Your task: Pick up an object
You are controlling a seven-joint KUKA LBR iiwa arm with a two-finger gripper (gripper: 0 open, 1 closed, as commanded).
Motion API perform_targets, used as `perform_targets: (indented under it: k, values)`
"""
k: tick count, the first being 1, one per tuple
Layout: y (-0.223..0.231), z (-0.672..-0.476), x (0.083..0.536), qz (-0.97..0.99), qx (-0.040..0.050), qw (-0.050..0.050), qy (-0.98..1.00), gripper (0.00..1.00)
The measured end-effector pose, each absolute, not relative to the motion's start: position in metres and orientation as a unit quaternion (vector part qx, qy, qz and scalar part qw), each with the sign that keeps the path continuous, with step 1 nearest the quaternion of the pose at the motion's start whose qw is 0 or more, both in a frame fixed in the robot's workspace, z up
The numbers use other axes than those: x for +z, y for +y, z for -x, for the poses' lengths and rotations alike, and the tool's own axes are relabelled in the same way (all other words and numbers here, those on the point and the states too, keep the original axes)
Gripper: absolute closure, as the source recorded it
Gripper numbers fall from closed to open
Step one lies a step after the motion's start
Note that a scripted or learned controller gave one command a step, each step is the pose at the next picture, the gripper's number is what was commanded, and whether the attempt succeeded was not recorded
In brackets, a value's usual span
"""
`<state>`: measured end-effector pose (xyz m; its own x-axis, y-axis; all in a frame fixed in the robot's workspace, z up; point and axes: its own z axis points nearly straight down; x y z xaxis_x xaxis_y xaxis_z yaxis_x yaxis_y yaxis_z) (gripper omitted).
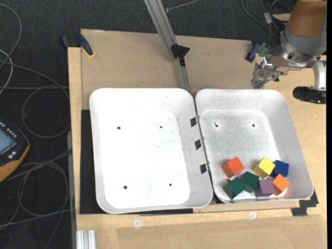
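Note:
Several small coloured blocks lie clustered in the near right corner of the right bin (pixel 244 108): an orange one (pixel 233 166), a yellow one (pixel 265 166), a blue one (pixel 280 167), another orange one (pixel 280 182), a purple one (pixel 265 187) and two dark green ones (pixel 250 180) (pixel 235 188). My gripper (pixel 263 79) hangs above the bench just beyond the right bin's far edge, well away from the blocks. Nothing shows between its fingers.
The left bin (pixel 140 149) sits beside the right one, with black clips (pixel 197 144) along the seam. A slanted metal pole (pixel 166 30) crosses the bench behind the bins. Blue clamps (pixel 85 44) (pixel 254 50) grip the board's far edge. Cables lie on the floor at left.

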<state>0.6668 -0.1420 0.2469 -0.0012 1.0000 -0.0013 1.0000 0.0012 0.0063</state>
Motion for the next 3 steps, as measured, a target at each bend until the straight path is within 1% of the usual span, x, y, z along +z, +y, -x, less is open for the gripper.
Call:
perform_targets:
  k: [1,2,3]
  values:
    - [-0.098,-0.648,0.244,-0.705,0.0002,-0.001,0.709,1.0]
    - [-0.05,-0.609,0.247,-0.705,0.0,-0.002,0.709,1.0]
    - [-0.015,-0.575,0.25,-0.705,0.0,-0.002,0.709,1.0]
